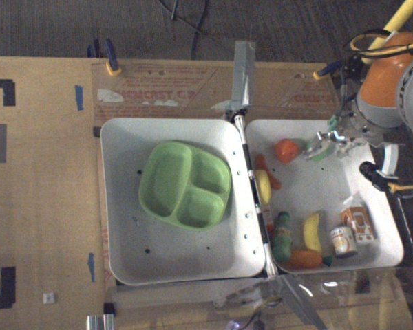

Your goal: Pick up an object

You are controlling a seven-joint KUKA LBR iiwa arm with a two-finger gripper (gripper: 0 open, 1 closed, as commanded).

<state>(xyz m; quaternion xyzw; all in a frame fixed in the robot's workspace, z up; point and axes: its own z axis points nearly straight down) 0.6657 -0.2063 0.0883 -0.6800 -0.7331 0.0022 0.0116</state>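
- The gripper (325, 143) hangs over the upper part of the right bin (372, 260); its fingers are small and blurred, so I cannot tell whether they are spread or closed, and nothing shows between them.
- Just left of it lies a red-orange tomato (286, 150), close to the claw but apart from it.
- The arm (389, 81), grey with its orange band, comes in from the right over the bin's far corner.
- Along the bin's left wall lie a thin orange-red carrot-like piece (266, 170) and a yellow lemon-like piece (263, 185), touching each other.
- Lower down sit a green bottle (282, 235), a banana (311, 231), an orange-red item (305, 258), a small can (343, 241) and a small carton (358, 224), all near the front wall.
- The left bin (124, 253) holds a green divided tray (186, 184), tilted slightly, well apart from the claw.
- Both bins rest on cardboard (41, 184) marked with blue tape.
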